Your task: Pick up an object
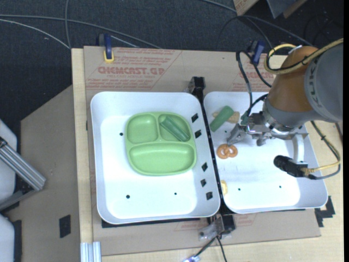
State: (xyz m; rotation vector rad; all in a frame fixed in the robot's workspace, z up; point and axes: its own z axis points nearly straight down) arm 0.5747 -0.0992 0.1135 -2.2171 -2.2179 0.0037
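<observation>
We take this for a robotics lab. The bench (pixel 147 64) is a sheet of brown board held down by blue clamps (pixel 108 47), and two white bins (pixel 106 162) sit side by side on it. Loose cables (pixel 71 15) trail over dark carpet (pixel 163 15) beyond, an aluminium rail (pixel 19 162) stands at the left, and the grey and orange arm (pixel 305 81) reaches in.

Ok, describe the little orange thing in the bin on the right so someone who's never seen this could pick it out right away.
Start at the right white bin, the one the arm reaches into. Near its left wall, beside the divider between the bins, lies the orange pretzel-shaped piece, just below the green block with its tan end. It is the small orange, looped thing there; its neighbour is green and straight.
</observation>
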